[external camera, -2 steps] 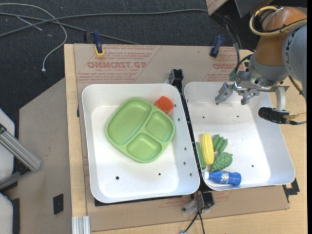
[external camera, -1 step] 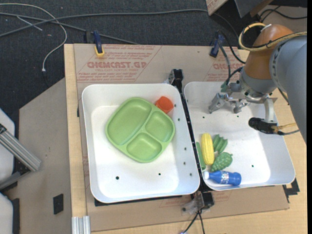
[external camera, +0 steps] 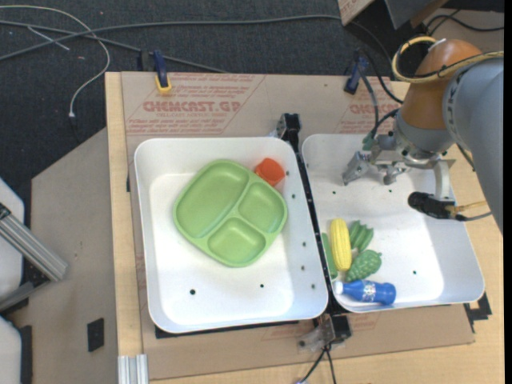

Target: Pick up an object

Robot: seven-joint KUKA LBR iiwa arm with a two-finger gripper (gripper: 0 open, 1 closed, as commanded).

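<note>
The hand (external camera: 384,166) hangs over the upper part of the right bin (external camera: 432,250), near that bin's far wall, with the grey arm and its orange band behind it to the right. Metal parts splay out to left and right below the wrist, but whether the hand is open or closed cannot be told from this angle. Nothing is seen between its parts; it carries no object.

The candidate objects in this bin lie together at its lower left corner, well apart from the hand, toward the near edge of the bench (external camera: 232,94). They are a yellow corn cob (external camera: 341,244), a green leafy toy (external camera: 364,261) just beside it, and a blue piece (external camera: 370,293) against the near rim. The corn cob's long axis runs roughly from far to near, along the bin's left wall.

In the left bin (external camera: 160,214) sit a green divided plate (external camera: 230,212) and an orange piece (external camera: 270,170) touching the plate's far edge.

Judgement: the cluster is the nearer target. The coming move calls for travel toward the near left corner, then a descent with the grip set across the cob's width.
</note>
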